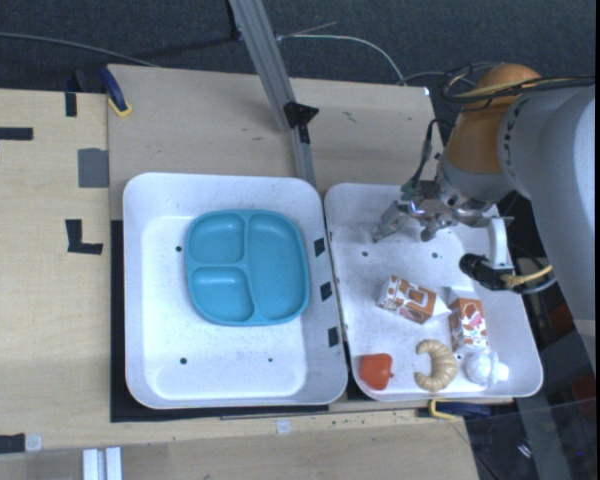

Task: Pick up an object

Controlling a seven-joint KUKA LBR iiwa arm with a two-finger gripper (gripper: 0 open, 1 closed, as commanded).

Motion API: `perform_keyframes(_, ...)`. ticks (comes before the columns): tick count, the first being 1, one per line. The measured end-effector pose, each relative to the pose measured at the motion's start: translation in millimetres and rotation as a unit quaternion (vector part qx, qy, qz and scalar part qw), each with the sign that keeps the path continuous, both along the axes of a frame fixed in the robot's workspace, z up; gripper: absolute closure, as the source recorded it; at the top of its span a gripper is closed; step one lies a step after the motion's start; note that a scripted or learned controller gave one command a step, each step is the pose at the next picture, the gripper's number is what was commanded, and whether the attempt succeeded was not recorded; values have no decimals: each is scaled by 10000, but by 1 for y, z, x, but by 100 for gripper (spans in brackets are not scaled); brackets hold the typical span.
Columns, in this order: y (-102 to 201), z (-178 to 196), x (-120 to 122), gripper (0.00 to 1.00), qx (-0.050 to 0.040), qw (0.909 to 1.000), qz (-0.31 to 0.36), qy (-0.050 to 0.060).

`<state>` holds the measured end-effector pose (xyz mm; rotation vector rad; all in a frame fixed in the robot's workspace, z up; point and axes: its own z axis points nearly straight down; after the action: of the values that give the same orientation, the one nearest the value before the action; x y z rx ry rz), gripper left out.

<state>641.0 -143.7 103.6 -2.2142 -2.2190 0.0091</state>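
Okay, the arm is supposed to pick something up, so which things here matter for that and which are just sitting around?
Belongs to the job:
gripper
carton
second carton
croissant
red pepper
white object
right bin

Just lying about:
blue divided plate
left bin

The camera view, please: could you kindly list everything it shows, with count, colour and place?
bins: 2, white, side by side on the bench
divided plate: 1, blue, left bin
cartons: 2, brown and white, right bin, middle
croissant: 1, tan, right bin, near edge
round object: 1, red, right bin, near corner
small object: 1, white, beside croissant
arm: 1, grey, orange band
end effector: 1, above right bin's far end
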Motion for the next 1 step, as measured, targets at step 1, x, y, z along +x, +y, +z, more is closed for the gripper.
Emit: perform_keyframes(1, 1, -16, -1, 0, -9, 10000, 2, -26)
